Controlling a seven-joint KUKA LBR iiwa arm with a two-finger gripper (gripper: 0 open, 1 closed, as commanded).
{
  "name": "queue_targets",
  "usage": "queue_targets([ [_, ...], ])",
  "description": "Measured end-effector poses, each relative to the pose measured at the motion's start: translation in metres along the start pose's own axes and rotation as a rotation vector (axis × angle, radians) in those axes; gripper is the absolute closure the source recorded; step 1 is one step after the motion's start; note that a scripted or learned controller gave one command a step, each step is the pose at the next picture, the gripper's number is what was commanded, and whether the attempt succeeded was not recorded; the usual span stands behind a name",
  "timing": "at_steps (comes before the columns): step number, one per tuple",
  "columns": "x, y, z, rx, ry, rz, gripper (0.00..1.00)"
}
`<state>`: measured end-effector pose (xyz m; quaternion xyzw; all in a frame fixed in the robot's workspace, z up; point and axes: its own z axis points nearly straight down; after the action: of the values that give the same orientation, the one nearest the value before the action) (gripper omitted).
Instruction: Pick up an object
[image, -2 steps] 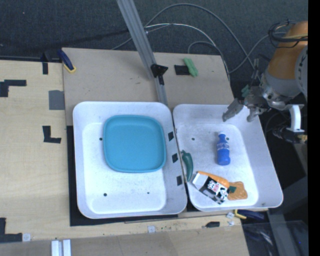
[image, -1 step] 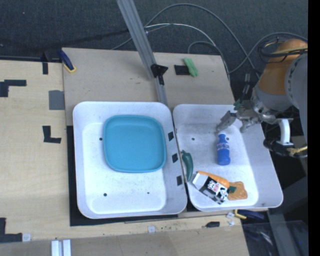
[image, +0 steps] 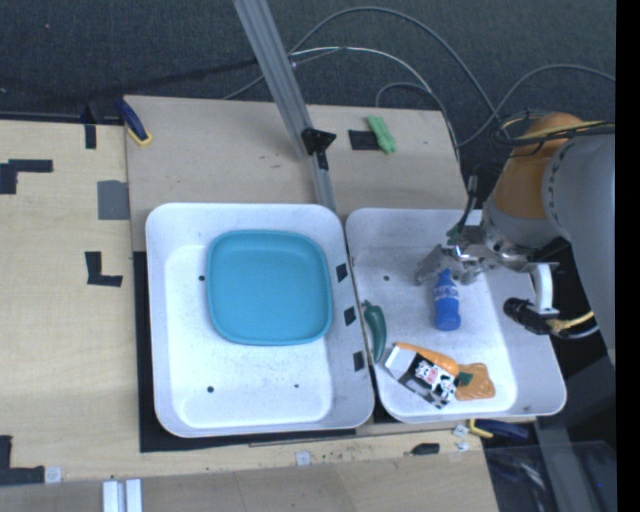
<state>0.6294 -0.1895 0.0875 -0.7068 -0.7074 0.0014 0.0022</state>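
Fingers (image: 452, 262) hover low in the right bin (image: 530, 400), just above the upright blue bottle's (image: 446, 305) top, their opening impossible to tell, while a teal plate (image: 268, 287) lies in the left bin (image: 170, 330).

Two bins (image: 160, 300), one plate (image: 268, 286), one bottle (image: 446, 303).

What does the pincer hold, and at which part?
It cannot be told. The pincer sits just above the blue bottle's top end, but no hold is visible.
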Motion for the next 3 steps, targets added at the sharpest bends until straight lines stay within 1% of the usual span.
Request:
queue_targets([
  [1, 0.0, 0.0, -0.001, -0.004, -0.001, 0.0, 0.0],
  [2, -0.003, -0.001, -0.012, -0.005, -0.005, 0.004, 1.0],
  [3, -0.005, 0.001, -0.054, -0.008, -0.002, 0.0, 1.0],
])
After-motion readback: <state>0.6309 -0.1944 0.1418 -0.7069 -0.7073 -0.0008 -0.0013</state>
